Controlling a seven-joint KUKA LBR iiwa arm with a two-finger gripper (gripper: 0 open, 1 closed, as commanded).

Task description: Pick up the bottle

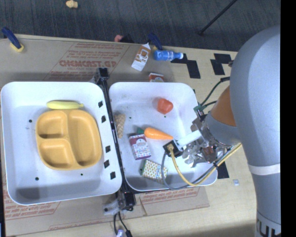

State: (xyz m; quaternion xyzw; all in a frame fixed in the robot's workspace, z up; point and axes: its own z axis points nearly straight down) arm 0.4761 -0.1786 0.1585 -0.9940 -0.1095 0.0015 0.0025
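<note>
Look for the bottle (166,56) on the bench (222,216) itself, beyond the far rim of the right bin (138,95): it lies on its side, blue, small, with a paler end pointing right. It sits outside both bins, just beside a small white and brown carton (141,57) to its left.

Your arm (259,132) comes in from the right as a broad grey mass with its orange band (226,107) above the wrist. The gripper (193,154) hangs low over the near right part of the right bin, well apart from the bottle, amid a yellow cable (180,174) and dark wiring. Whether it is parted or closed you cannot tell from here; nothing shows in its grasp.

Count two white bins. The left bin (15,132) holds one yellow divided tray (68,138) with three compartments, and one banana (65,104) lying just beyond the tray. The right bin holds one red round item (164,105), one carrot (158,134), one dark red packet (139,146), one green patterned packet (154,170) and one tan cone-like piece (119,124) along its left wall. On the bench past the right bin you also see one small red and white box (156,77) at the rim. One bottle in all.
</note>
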